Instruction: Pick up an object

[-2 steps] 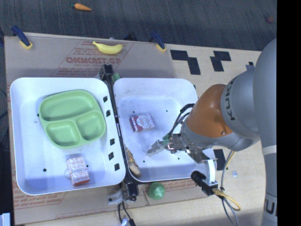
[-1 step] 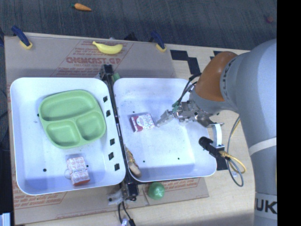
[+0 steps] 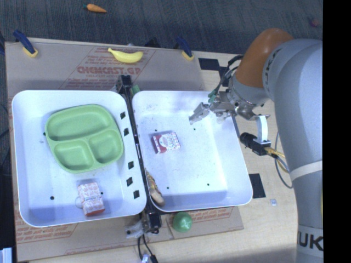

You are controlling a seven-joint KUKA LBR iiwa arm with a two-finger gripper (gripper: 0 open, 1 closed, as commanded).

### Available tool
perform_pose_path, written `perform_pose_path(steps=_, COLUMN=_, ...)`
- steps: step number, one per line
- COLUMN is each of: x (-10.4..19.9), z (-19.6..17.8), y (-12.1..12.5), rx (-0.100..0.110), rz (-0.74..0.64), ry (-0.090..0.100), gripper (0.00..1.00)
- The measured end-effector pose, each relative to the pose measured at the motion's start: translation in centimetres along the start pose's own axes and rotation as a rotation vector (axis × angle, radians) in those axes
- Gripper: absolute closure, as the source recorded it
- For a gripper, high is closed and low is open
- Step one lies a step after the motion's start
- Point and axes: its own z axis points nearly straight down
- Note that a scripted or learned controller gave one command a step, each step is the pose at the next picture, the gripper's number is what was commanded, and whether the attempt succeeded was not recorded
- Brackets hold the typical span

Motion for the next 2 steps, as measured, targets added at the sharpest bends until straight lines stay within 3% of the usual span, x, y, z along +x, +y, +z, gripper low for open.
perform_pose_path(steps=1, x=2.7, z=-10.2, y=1.9, rx=-0.003, rz=-0.001, ry=-0.001, gripper=0.0)
perform_pose_path(steps=2, x=0.0, z=1.7, y=-6.9, rx=0.008, rz=0.001, ry=0.001, gripper=0.0)
